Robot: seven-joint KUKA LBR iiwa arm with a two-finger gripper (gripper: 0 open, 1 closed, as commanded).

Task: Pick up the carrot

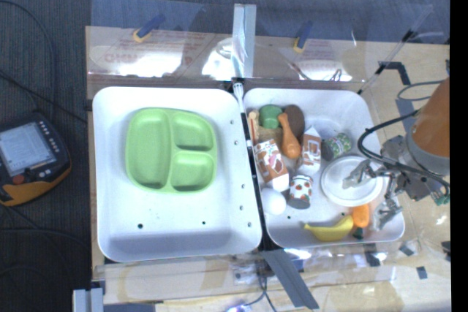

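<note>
Over the right bin [365, 107], the gripper [373, 190], fingers spread, is approaching; next, descend onto the carrot [360, 216] beside the banana [328, 230].

Two bins [110, 157], one tray [172, 150] — perhaps ten toys.

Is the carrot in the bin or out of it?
In. The carrot lies inside the right bin, beside the banana.

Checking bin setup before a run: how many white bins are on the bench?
2. The left bin holds a green plate; the right bin, beside it, holds the toy food.
</note>
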